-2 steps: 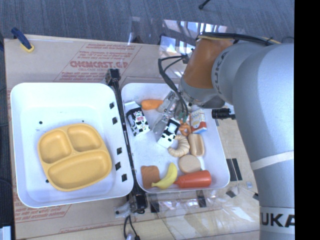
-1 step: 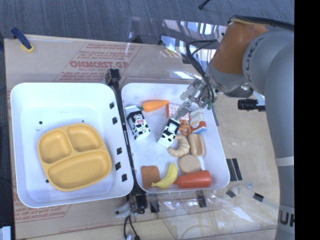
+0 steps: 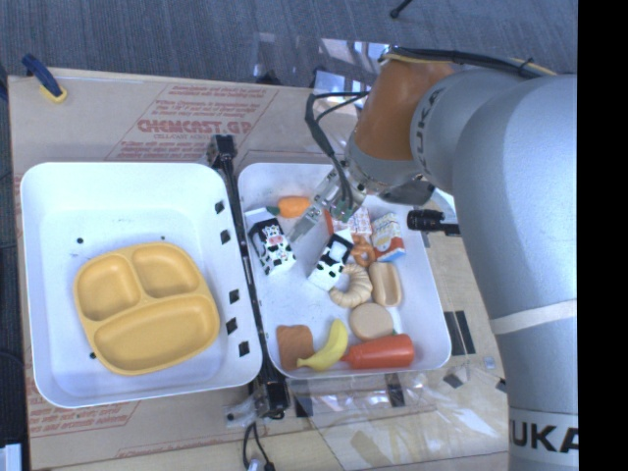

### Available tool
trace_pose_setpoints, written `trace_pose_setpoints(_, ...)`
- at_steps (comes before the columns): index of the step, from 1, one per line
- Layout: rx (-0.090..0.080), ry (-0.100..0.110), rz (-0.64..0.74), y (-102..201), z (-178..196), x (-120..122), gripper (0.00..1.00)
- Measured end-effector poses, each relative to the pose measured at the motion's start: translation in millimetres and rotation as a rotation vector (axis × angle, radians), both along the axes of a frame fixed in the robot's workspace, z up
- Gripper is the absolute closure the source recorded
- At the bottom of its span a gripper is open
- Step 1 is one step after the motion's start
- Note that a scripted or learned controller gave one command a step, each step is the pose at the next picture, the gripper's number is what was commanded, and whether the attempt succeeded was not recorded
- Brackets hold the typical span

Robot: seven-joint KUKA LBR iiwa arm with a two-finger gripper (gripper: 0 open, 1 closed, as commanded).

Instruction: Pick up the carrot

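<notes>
The carrot (image 3: pixel 293 206), a short orange piece with a green end, lies at the back of the right bin (image 3: pixel 432 292), close to its far wall. My gripper (image 3: pixel 322 226) is low in that bin, just right of and slightly in front of the carrot. Its fingers (image 3: pixel 306 226) look spread, and one grey finger slants down to the left past the carrot's near side. Nothing sits between them, and the carrot is not held.
Two cow-patterned cartons (image 3: pixel 272 246) (image 3: pixel 332 263) flank the gripper. Further forward lie a croissant (image 3: pixel 353 287), a bun (image 3: pixel 386 285), a banana (image 3: pixel 329 346), a bread slice (image 3: pixel 293 341) and a red sausage (image 3: pixel 381 351). The left bin (image 3: pixel 49 204) holds a yellow divided plate (image 3: pixel 147 307).
</notes>
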State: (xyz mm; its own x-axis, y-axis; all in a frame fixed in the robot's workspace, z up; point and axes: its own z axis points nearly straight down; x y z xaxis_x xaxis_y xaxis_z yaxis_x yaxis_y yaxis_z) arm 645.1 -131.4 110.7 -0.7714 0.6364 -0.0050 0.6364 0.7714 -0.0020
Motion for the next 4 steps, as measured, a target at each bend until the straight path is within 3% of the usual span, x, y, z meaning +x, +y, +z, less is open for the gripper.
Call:
trace_pose_setpoints(1,0.003,0.005,0.256,-18.5,87.0,-67.7,0.00)
trace_pose_setpoints(2,0.008,0.010,0.348,-4.5,17.5,2.3,0.00)
trace_pose_setpoints(3,0.004,0.008,0.259,-37.1,46.8,-21.0,0.00)
trace_pose_setpoints(4,-0.008,-0.022,0.130,-1.5,-8.5,7.4,0.00)
